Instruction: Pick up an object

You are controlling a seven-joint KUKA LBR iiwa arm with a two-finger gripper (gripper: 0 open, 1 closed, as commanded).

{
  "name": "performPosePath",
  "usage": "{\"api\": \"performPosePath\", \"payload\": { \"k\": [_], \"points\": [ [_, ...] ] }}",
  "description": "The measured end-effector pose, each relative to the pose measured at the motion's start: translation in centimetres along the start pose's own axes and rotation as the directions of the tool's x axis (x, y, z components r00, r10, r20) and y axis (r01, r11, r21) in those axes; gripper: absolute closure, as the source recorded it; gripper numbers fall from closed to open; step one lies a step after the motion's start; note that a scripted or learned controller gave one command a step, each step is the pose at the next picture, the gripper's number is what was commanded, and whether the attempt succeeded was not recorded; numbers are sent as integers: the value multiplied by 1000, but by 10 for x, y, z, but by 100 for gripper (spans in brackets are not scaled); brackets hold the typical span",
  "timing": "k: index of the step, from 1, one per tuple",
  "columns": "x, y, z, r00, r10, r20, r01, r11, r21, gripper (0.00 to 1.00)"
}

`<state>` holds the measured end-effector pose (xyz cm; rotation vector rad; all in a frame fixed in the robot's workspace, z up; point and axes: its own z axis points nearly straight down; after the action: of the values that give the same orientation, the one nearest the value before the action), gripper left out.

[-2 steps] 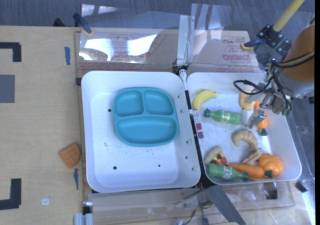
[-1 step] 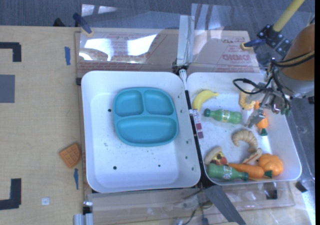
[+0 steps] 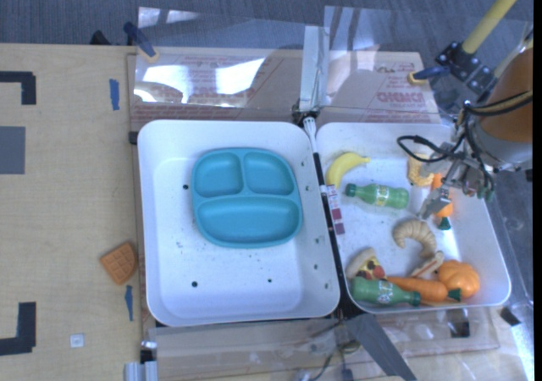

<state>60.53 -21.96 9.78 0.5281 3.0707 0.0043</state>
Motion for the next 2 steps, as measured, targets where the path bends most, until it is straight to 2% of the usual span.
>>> {"api": "performPosePath", "payload": {
  "k": [1,2],
  "points": [
    [-4,1,2,1000,15,-10,-15,1000,1,0],
    [-1,0,2,998,56,-7,-56,998,1,0]
  ]
}}
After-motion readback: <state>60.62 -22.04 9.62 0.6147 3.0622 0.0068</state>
